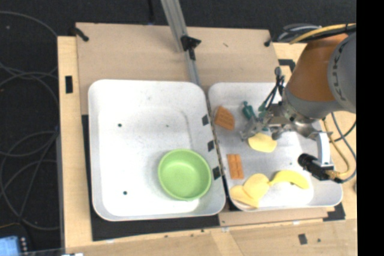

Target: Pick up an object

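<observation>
Floor: dark carpet surrounds the bench, with thin black cables curling along its left side.
Bench: pale wooden bench top (138, 54) bears two shallow white bins side by side; a grey metal pole (171, 3) slants up from the seam between them.
Left bin: wide white tray (132, 123) holds a round lime-green plastic bowl (185, 174) near its lower right corner, close to the dividing wall; the rest of its floor is open room.
Right bin: smaller white tray (231, 96) is crowded toward its lower edge, with freer floor along its top edge.
Arm: grey arm with an orange band (318, 75) covers the right bin's upper right corner.
Gripper: two-finger gripper (259, 128) sits low over the bin's middle, just above a flat pale-yellow piece (263, 143); whether its fingers are spread or pressed together cannot be told, and nothing is seen between them.
Near the gripper: small teal object (247, 110) lies just to its upper left; an orange-brown wedge (225, 119) lies beside the dividing wall.
Lower edge: a slim orange rectangular block (235, 166) lies near the divider; a yellow heart-like piece (252, 190) and a curved yellow banana-shaped piece (291, 178) lie close together by the bottom rim.
Right rim: a black-and-white fitting (318, 162) overhangs the bin's right side.
</observation>
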Motion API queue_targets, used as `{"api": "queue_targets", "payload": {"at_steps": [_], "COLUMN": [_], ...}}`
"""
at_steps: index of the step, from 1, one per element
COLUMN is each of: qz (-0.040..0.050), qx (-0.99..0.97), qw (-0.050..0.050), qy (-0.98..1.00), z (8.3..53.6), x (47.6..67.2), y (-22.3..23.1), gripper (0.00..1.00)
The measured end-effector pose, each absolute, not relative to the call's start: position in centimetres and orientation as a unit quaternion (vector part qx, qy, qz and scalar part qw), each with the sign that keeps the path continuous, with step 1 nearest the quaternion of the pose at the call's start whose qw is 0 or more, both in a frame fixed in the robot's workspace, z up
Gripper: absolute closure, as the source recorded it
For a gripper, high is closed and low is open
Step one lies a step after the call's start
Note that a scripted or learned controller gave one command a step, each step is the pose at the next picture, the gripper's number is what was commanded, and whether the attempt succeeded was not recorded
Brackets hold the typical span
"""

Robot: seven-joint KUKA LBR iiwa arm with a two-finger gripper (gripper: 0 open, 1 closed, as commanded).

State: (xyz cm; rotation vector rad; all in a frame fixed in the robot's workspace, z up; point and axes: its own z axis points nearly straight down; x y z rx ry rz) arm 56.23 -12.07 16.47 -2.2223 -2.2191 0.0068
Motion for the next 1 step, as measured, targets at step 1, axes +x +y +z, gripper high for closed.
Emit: {"api": "queue_targets", "payload": {"at_steps": [1], "qz": [0.0021], "qx": [-0.708], "qw": [0.001], "qy": [-0.707], "z": [12.2], "x": [56.24], "y": [-12.5], "gripper": [0.0]}}
